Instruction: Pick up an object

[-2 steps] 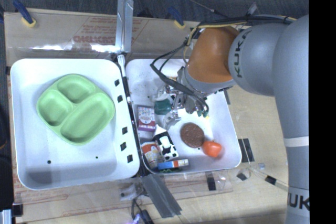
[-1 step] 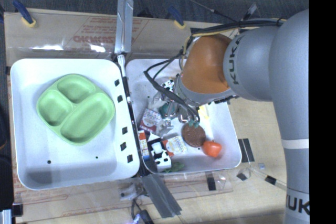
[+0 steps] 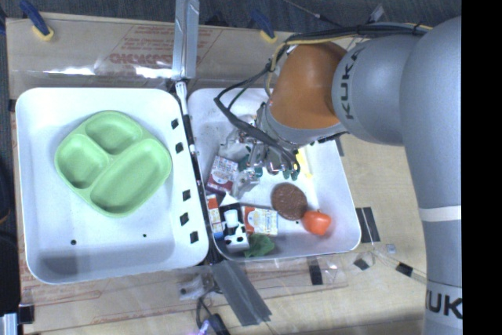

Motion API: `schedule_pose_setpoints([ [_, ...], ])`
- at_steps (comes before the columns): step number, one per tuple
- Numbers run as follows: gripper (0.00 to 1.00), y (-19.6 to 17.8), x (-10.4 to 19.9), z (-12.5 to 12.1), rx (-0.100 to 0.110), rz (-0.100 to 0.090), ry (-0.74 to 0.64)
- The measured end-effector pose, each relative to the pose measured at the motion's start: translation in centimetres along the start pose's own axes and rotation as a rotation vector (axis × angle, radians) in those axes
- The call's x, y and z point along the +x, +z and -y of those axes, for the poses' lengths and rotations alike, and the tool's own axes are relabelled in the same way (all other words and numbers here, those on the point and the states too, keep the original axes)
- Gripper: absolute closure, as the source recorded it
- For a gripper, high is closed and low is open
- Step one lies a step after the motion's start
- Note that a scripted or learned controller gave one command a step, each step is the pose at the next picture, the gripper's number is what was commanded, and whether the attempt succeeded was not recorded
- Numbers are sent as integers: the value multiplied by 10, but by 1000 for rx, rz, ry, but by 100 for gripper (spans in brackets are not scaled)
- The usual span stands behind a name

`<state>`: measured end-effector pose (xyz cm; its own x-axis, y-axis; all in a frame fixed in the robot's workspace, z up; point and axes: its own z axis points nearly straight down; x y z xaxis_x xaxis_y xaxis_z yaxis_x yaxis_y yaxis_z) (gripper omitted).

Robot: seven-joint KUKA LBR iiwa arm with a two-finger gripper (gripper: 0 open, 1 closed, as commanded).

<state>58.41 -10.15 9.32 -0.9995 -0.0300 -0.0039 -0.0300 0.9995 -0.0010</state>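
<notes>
Grey and orange, the arm (image 3: 376,90) takes up the right of the camera view and bends down over the right bin (image 3: 345,208), with the gripper (image 3: 255,157) low among the clutter at that bin's middle; whether it is open, closed or holding anything I cannot tell, because the wrist and cables cover it. The left bin (image 3: 47,247) carries a pale green divided plate (image 3: 114,161), well apart from the work. All the candidate objects lie in the right bin. Largest is a crinkled foil packet (image 3: 223,171) just beside the gripper, probably light, soft and slippery, so it would likely buckle under a pinch and is best taken across a bunched fold. Near the front rim lies a small printed carton (image 3: 265,222), which looks stiff and light with flat faces, a fair choice to grip across its narrow width. Next is a brown round disc (image 3: 289,201), flat and low, probably hard to get under; its edges are the only hold. A small orange-red rounded piece (image 3: 317,223) sits just beside it, smooth and apt to roll or squirt out unless pinched across its middle. A dark green scrap (image 3: 260,245) rests at the front wall, limp-looking.
</notes>
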Motion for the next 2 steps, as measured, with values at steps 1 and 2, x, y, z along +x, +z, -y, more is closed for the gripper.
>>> schedule_pose_setpoints([
  [1,0,1,14,7,-1,-2,15],
  [2,0,0,-6,-5,1,1,-144],
])
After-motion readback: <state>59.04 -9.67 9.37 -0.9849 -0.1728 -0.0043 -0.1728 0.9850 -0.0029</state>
